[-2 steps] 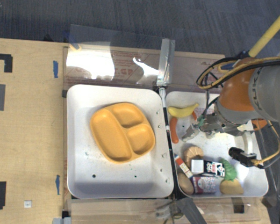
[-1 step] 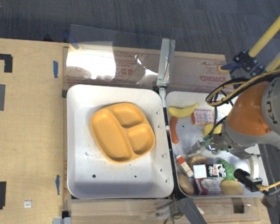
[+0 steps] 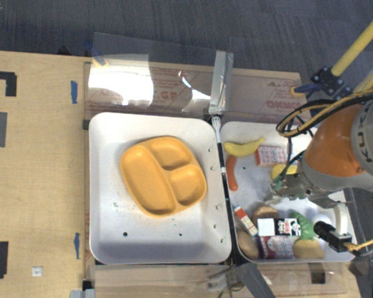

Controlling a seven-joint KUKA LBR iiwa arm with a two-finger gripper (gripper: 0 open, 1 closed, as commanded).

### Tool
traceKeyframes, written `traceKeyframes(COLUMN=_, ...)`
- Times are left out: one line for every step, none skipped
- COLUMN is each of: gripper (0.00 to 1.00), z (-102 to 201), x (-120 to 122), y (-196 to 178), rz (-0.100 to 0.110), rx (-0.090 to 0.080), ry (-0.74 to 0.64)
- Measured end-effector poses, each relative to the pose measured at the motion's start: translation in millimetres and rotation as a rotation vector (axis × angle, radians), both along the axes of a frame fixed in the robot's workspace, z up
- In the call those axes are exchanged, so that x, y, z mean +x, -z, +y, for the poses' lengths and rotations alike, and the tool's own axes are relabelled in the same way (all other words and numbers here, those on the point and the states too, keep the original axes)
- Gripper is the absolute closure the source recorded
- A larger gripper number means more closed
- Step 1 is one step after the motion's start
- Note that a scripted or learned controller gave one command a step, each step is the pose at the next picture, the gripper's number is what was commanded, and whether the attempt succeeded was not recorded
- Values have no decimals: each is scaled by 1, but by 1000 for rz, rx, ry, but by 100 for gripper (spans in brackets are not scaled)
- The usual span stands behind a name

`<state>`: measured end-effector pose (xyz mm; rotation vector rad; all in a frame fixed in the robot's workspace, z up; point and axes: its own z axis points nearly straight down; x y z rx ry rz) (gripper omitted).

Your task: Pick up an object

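Claw: the claw [image 3: 283, 189] hangs low in the right bin [image 3: 250, 187], below the orange band of the arm [image 3: 336, 153]; its tips are hidden among the clutter, so whether they are apart or together I cannot tell, and nothing is seen held between them.
Candidate objects: all lie in the right bin. A banana [image 3: 243, 146] and a red-and-white packet [image 3: 271, 156] sit at the far end, an orange stick [image 3: 232, 172] lies along the left wall, and a black-and-white carton [image 3: 288, 227], a potato-like lump [image 3: 308, 248] and a small red-tipped tube [image 3: 245, 220] crowd the near end.
Left bin: the left bin [image 3: 107, 228] bears a yellow divided tray [image 3: 163, 175], well apart from the claw.
Stage, as a judgement: a descent toward the middle of the pile, with no pick confirmed.
Risk: the near-end things touch or overlap one another, so closing there could catch two at once or only an edge, which would slip on the lift.
Risk: a yellow piece [image 3: 279, 172] just beside the claw could be nudged aside rather than gripped.
Risk: the trailing cables [image 3: 300, 117] hang close above the bin's far end.
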<state>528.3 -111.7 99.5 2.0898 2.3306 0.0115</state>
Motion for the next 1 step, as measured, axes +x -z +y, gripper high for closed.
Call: traceKeyframes(gripper=0, z=0, x=0, y=0, rz=0, rx=0, ry=0)
